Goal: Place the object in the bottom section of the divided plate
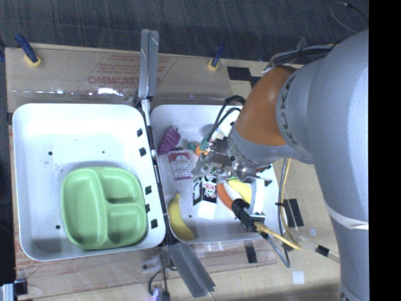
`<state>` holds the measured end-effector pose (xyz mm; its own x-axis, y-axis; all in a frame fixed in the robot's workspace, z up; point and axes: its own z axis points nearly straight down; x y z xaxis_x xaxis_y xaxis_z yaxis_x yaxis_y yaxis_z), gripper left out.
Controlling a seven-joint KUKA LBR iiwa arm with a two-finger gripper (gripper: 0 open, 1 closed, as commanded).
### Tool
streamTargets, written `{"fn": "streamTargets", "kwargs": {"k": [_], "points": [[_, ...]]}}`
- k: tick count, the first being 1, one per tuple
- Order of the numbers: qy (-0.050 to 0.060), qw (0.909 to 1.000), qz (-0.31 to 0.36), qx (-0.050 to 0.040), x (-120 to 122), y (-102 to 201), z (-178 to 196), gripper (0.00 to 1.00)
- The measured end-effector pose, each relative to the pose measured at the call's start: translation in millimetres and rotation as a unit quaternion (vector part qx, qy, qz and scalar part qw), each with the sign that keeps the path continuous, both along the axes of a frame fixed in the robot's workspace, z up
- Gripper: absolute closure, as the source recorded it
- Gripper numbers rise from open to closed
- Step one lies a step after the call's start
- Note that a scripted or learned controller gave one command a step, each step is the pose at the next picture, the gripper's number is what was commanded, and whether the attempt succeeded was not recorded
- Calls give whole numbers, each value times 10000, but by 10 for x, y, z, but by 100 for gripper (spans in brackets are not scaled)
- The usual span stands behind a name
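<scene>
A green divided plate (102, 207) lies in the left bin (37, 130), with one long section on its left and two smaller ones on its right. My gripper (212, 171) reaches down into the right bin (188, 115), low over a cluster of small items. Under and beside it are a red-and-white packet (180, 165), a black-and-white carton (206, 193), an orange piece (225, 195) and a yellow item (241, 190). A yellow banana (178, 221) rests at the right bin's near left corner. A purple bunch of grapes (168, 139) sits toward the back left. The wrist hides the fingertips.
A grey divider bar (148, 68) stands between the bins at the back. Blue clamps (28, 50) (217, 56) hold the cardboard behind. Cables (285, 234) trail off the right bin's near right side. The arm's grey and orange body (301, 111) covers the right bin's right half.
</scene>
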<state>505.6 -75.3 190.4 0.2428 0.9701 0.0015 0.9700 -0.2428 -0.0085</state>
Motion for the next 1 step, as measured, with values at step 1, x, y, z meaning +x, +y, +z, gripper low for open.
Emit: {"fn": "streamTargets", "kwargs": {"k": [1], "points": [[-4, 9990, 457, -5, -108, 802, -4, 100]]}}
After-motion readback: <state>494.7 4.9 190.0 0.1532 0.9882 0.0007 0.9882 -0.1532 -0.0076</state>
